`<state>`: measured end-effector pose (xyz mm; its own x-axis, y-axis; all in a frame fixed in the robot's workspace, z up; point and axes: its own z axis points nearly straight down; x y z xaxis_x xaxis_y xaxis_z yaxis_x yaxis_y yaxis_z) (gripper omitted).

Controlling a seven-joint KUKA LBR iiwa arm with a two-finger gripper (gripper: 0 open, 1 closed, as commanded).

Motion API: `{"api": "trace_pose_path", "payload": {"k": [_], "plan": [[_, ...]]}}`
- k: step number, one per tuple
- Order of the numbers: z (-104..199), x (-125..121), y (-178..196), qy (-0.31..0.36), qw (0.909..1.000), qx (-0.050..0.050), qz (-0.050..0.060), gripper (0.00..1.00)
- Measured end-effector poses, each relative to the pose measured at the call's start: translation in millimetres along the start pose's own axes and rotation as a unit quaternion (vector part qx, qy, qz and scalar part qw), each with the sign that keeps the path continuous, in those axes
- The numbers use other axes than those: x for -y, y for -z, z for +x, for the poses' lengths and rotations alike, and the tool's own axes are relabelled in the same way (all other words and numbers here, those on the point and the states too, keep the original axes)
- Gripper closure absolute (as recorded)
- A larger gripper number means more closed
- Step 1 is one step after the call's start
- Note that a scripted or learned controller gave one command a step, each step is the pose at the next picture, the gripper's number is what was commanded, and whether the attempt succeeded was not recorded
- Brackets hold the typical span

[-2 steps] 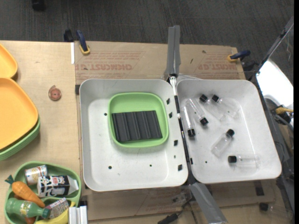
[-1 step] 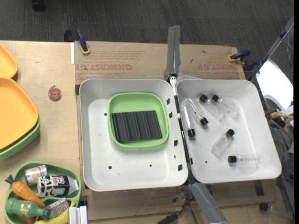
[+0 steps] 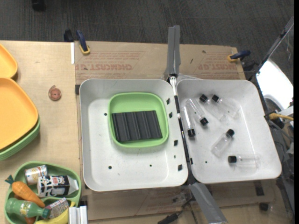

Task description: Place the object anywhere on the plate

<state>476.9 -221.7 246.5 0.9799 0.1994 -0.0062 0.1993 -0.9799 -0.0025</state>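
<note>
A green square plate (image 3: 138, 98) sits in the left white bin (image 3: 135, 171), with a dark grey ribbed pad (image 3: 136, 126) lying flat across its middle. Several clear plastic vials with black caps lie scattered in the right white bin (image 3: 261, 169). Two long vials (image 3: 192, 112) lie close to the bin's left wall. Another vial (image 3: 223, 143) lies tilted near the middle, and one (image 3: 243, 160) rests near the front right. Two short capped ones (image 3: 203, 98) sit toward the back.
Orange plates (image 3: 14, 111) are stacked at the left of the wooden bench. A green bowl (image 3: 39, 190) of toy food stands at the front left. A small pink disc (image 3: 55, 94) lies beside the left bin. Clamps (image 3: 83, 46) hold the cardboard at the back.
</note>
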Motion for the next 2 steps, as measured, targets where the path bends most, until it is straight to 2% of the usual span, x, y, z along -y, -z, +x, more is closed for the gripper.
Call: {"api": "trace_pose_path", "payload": {"k": [2], "plan": [[-0.1,-0.1,-4.8,0.001,1.0000,0.000,0.000,0.00]]}}
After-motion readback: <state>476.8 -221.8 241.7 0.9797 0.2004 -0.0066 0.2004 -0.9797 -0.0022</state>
